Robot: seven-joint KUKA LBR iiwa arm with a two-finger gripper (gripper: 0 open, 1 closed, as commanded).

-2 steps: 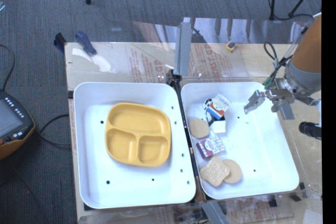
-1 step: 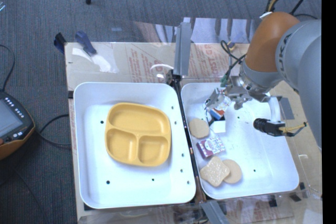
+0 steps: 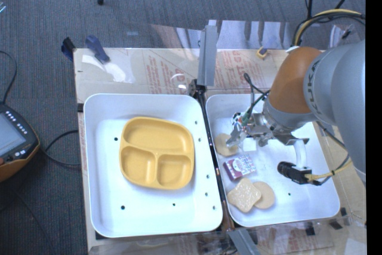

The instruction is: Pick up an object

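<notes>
Down in the right bin (image 3: 322,203), near its left wall, lie the likely targets: a pale round piece (image 3: 224,144), a small maroon packet (image 3: 240,166), a tan slice like toast (image 3: 244,194) and a round cracker-like disc (image 3: 264,194) touching that slice. All loose and flat on the bin floor, none lifted, none between anything that could be called a grip. Closest to the tool (image 3: 237,131) is the pale round piece, just beside and slightly below it. Cannot tell whether the tool is spread or closed; too small and cluttered with cables at the wrist to judge. Arm (image 3: 334,89) reaching in from the right and bent low over the bin, presumably descending for a pick near the left wall. Black cylindrical item (image 3: 294,171) lying right of the packet, apparently cabled, so probably rig gear and not a target. Packet label present but unreadable. Left bin (image 3: 101,128) holding a yellow divided tray (image 3: 157,152), well apart from the tool. Behind both bins, cardboard on the counter (image 3: 149,68) with faint red printing, not legible. Judged stage: approach, nothing picked yet.
</notes>
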